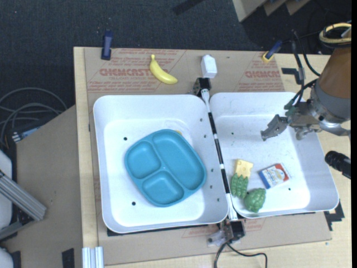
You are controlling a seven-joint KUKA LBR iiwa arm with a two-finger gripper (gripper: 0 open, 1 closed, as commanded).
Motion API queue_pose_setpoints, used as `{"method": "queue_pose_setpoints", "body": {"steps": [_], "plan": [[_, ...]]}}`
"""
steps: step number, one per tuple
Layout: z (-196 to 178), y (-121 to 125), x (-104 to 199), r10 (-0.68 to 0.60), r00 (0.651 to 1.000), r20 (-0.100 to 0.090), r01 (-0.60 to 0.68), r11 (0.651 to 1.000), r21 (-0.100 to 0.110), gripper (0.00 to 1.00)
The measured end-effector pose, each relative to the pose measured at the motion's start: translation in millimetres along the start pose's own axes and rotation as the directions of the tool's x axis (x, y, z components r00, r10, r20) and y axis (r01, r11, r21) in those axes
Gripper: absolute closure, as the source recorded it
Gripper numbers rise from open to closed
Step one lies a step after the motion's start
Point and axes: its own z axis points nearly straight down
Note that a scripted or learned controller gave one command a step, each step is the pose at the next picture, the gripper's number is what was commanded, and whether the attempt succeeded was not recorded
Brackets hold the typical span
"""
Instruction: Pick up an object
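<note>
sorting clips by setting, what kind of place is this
Most likely a robotics lab test bench, not a home or a shop. Two white bins sit side by side on a cardboard-covered bench, a robot arm reaches in over the right one, and loose cables trail on the dark carpet.

Gripper (pixel 273 128) hovers over right bin (pixel 312 202) above small carton (pixel 274 175).

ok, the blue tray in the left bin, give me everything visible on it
The blue tray is a rounded, glossy plastic-looking plate with three compartments: two on the upper side, one larger along the lower side. It lies flat, right side up, turned at an angle to the bin walls, near the middle of the left bin. A small yellowish bit peeks out at its upper edge. The gripper is over the other bin.
</note>
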Motion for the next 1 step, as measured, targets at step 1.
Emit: {"method": "queue_pose_setpoints", "body": {"steps": [1], "plan": [[133.2, -33.6, 29.1, 0.0, 1.0, 0.0, 0.0, 1.0, 0.001, 0.0]]}}
